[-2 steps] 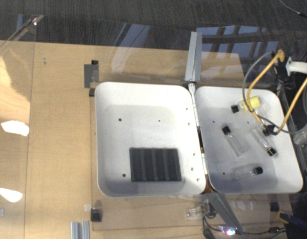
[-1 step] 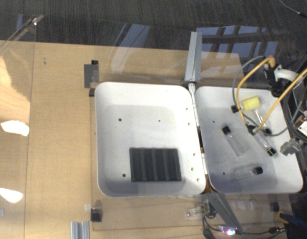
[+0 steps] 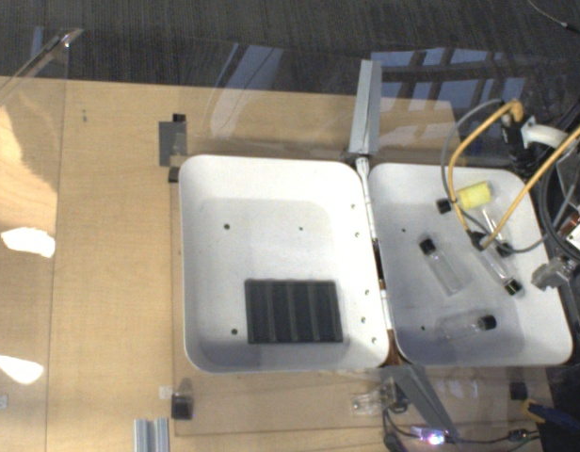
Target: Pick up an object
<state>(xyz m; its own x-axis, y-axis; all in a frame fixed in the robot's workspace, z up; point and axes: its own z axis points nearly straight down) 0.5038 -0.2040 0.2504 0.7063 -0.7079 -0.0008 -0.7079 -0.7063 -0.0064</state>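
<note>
left bin (image 3: 201, 252): white, shallow, on wooden bench (image 3: 92, 281); holds one dark ribbed rectangular block (image 3: 293, 311), lying flat toward near side, a bit right of centre.
right bin (image 3: 403, 252): white, just beside left bin, edges touching along middle seam.
yellow object (image 3: 474, 195): small, pale yellow, in far part of right bin, next to a black-capped piece.
clear vials: several see-through tubes with black caps in right bin; one (image 3: 439, 264) near centre, lying at a slant; one (image 3: 467, 326) near front edge, lying almost level; one (image 3: 502, 273) toward right side, slanted.
cables (image 3: 478, 130): yellow and grey loops hanging over far right part of right bin.
arm: grey hardware (image 3: 558, 273) at right edge of view, over right rim of right bin.
gripper: not made out among hardware at right edge; apart or together — cannot tell.
hold: nothing seen between fingers; all objects lying in bins.
metal post (image 3: 365, 111): upright strip behind seam between bins.
</note>
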